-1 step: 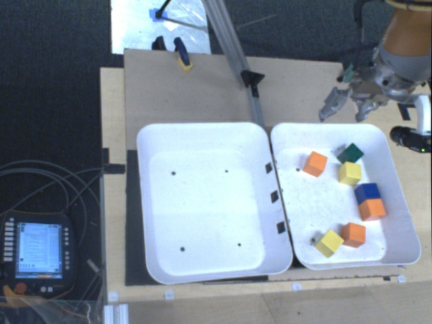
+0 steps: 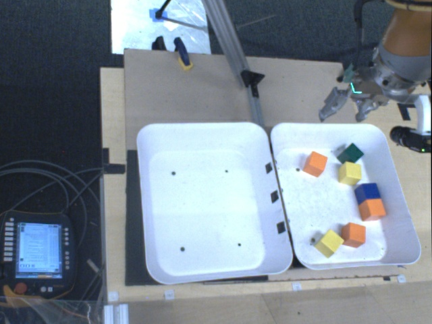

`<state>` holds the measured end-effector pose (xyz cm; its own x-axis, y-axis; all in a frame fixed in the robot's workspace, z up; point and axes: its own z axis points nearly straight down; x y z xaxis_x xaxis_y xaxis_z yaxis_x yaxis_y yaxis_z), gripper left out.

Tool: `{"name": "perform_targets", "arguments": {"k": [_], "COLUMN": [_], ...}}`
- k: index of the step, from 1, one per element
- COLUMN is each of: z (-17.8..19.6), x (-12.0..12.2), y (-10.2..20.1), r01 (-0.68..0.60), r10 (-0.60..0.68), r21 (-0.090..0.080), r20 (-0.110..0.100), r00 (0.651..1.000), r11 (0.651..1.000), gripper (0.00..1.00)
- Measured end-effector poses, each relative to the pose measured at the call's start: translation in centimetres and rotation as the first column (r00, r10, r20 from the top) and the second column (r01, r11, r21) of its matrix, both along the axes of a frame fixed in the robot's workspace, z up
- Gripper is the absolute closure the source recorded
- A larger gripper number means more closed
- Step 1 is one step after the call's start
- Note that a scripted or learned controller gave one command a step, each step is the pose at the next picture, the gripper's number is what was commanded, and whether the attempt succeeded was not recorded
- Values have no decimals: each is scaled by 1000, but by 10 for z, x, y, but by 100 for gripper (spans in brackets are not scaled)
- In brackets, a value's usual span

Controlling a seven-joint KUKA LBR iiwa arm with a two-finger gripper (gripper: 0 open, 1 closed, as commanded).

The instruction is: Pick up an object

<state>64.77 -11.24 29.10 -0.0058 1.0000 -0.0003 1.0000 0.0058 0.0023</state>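
The right bin [image 2: 395, 245] holds several small blocks: an orange one [image 2: 314, 163] near its upper left, a dark green one [image 2: 350, 154], a yellow one [image 2: 349, 173], a blue one [image 2: 367, 192] touching an orange one [image 2: 372, 209], another orange one [image 2: 354, 234] and a yellow one [image 2: 329, 242] near the front. My gripper [image 2: 348, 106] hangs above the bench just past the bin's far rim, open, its two fingers spread with nothing between them.
The left bin [image 2: 202, 201] lies beside the right one, joined by black clips. A slanted metal pole [image 2: 229, 36] crosses the bench's far side. A teach pendant [image 2: 37, 252] and cables lie at the lower left.
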Motion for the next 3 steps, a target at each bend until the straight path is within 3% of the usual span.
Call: {"name": "perform_targets", "arguments": {"k": [3], "z": [-146], "x": [9], "y": [-5], "r01": [1], "r10": [-1], "r21": [0], "r20": [-4], "r00": [1000], "r11": [1000], "gripper": [0]}}
